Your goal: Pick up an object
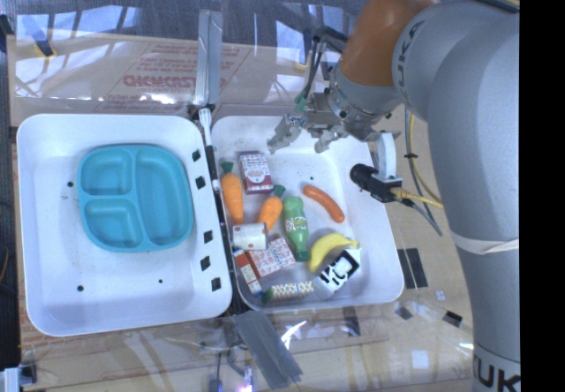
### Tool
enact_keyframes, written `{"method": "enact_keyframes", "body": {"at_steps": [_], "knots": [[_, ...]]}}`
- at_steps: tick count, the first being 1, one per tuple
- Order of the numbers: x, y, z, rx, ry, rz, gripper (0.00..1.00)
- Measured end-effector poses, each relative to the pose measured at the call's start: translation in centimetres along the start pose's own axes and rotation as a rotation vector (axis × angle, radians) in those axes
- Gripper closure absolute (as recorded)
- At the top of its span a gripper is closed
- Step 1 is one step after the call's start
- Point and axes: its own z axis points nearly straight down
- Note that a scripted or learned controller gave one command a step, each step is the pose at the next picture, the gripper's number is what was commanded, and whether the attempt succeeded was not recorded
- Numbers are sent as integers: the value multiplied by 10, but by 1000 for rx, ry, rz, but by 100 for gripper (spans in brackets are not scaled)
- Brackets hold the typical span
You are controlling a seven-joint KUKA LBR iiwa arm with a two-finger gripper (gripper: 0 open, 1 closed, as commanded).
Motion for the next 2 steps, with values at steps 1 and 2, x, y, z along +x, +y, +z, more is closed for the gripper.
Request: {"method": "enact_keyframes", "body": {"at_steps": [1, 2], "knots": [[16, -35, 101, -2, -1, -193, 0], [16, -35, 93, -1, -3, -196, 100]]}}
